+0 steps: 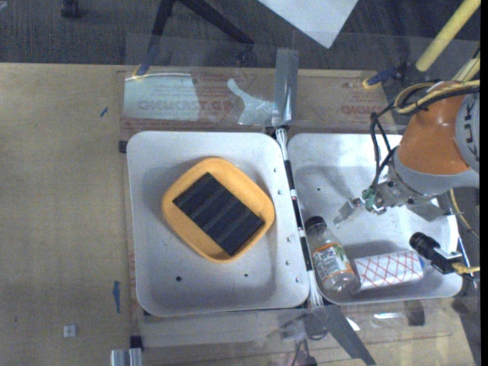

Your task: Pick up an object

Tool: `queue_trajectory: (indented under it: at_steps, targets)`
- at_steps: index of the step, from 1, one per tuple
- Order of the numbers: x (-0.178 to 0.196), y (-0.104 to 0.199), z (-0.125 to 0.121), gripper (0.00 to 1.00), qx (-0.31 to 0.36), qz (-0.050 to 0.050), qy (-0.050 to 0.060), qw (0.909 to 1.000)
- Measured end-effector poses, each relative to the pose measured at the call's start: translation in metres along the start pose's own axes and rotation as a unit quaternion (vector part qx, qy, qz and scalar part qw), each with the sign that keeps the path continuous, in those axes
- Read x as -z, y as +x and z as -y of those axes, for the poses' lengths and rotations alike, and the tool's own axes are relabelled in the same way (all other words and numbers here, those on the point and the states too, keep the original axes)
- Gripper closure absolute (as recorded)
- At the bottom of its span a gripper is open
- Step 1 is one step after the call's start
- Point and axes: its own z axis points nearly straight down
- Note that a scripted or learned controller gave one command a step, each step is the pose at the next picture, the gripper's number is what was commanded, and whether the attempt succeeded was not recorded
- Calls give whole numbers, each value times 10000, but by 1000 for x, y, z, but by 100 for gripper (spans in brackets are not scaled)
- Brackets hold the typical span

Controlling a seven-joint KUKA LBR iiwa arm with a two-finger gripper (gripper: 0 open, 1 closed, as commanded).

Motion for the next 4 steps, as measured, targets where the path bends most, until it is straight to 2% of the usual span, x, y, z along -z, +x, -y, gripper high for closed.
queue_trajectory:
  at_steps: [1,2,3,4]
  targets:
    - [-15,12,57,0,584,151,-117,9981]
    - [-9,15,59,100,580,89,-78,9982]
    - [-7,13,59,0,572,114,-80,9983]
    - [-42,-44,31,0,-1153,13,-19,9933]
